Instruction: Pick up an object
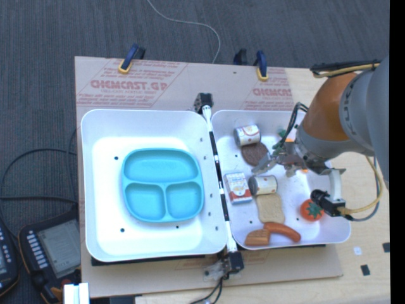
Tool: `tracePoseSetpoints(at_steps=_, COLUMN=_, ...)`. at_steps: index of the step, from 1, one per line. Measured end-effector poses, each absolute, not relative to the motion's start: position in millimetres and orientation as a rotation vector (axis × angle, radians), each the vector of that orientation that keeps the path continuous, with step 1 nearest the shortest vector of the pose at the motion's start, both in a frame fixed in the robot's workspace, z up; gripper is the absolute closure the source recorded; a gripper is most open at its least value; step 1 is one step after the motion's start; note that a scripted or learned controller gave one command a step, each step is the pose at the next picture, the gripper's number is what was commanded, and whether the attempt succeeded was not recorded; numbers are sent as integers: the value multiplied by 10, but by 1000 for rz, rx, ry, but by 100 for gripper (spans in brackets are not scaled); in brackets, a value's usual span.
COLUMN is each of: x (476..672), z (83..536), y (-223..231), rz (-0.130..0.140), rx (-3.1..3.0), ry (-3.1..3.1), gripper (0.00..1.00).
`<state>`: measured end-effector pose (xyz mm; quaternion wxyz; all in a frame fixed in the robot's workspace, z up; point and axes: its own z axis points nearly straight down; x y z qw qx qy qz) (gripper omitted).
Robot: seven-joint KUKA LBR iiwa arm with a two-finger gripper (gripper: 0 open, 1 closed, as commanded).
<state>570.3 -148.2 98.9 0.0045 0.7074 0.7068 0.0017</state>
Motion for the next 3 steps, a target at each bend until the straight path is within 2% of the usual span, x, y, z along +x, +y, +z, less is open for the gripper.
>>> tracePoseSetpoints(at_steps=1, x=5704, z=1085, y=-1482, rz=5, rx=2216, ry=2214, gripper=100)
tracePoseSetpoints(at_steps=2, x=5703, z=1083, y=-1482, rz=4, rx=2216, ry=2214, gripper=0)
tracePoseSetpoints(at_steps=3, x=5706, z=1179, y=-1482, rz=4, rx=2216, ry=2214, gripper=100)
